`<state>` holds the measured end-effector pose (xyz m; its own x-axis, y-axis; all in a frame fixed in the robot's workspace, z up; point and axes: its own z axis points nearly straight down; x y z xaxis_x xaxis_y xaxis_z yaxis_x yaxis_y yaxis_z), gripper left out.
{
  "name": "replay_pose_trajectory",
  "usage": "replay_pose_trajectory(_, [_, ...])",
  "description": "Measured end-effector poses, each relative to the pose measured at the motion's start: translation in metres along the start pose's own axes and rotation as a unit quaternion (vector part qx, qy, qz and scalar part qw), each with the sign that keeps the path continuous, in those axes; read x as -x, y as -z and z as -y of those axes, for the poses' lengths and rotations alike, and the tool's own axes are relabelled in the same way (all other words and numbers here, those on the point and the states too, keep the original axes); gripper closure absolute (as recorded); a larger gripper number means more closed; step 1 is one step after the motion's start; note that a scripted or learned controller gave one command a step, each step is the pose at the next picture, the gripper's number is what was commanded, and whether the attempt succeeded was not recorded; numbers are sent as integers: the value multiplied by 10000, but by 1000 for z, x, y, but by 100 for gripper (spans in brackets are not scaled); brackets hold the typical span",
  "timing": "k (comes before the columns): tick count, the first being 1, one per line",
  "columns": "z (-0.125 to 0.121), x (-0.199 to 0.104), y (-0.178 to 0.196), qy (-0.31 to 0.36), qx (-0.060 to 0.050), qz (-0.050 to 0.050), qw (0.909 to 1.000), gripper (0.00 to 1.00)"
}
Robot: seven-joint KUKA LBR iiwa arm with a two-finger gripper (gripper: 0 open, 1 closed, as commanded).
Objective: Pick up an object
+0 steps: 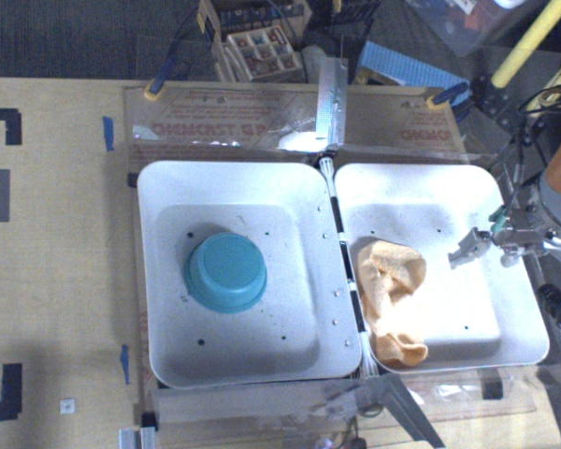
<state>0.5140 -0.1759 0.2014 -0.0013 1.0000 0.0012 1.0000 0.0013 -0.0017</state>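
camera view: one teal bowl [226, 271], one tan cloth [393, 297], perhaps crumpled, two bins [168, 195]

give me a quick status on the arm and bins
Gripper over right bin, holding nothing. Cloth by divider. Blue bowl in left bin.

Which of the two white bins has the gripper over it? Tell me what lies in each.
The right bin: the gripper hangs over its right half, and a tan cloth lies crumpled against its left wall. The left bin holds an upside-down teal bowl.
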Motion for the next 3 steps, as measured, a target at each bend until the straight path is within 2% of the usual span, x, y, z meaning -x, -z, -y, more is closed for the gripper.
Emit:
replay_pose_trajectory(1, [-29, -58, -111, -81, 81, 23, 9999, 0])
replay_pose_trajectory(2, [-56, -63, -111, 974, 81, 32, 9952, 0])
replay_pose_trajectory(3, [-57, -63, -100, 955, 106, 27, 9954, 100])
